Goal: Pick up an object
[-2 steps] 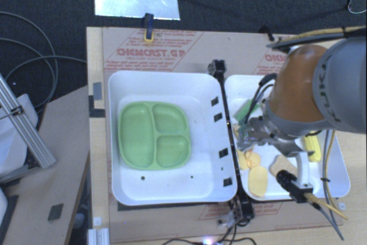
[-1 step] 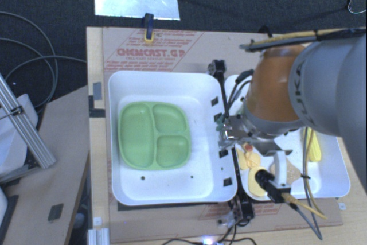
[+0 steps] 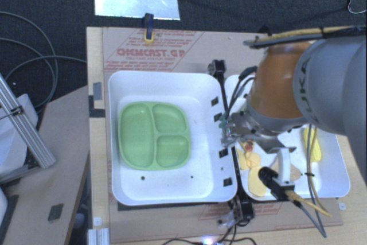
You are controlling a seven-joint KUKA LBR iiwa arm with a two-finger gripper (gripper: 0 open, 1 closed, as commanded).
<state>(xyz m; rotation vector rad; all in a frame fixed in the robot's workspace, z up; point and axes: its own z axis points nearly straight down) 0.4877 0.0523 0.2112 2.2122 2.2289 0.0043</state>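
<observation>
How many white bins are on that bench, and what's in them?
2. The left bin holds a green divided plate. The right bin, mostly covered by the arm, shows several yellow items; more may be hidden underneath.

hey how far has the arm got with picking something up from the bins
Done: the arm is over the right bin, above the yellow items. In hand: nothing visibly; its wrist hides the gripper. Left: a grasp and a lift. The green divided plate lies flat in the left bin.
</observation>
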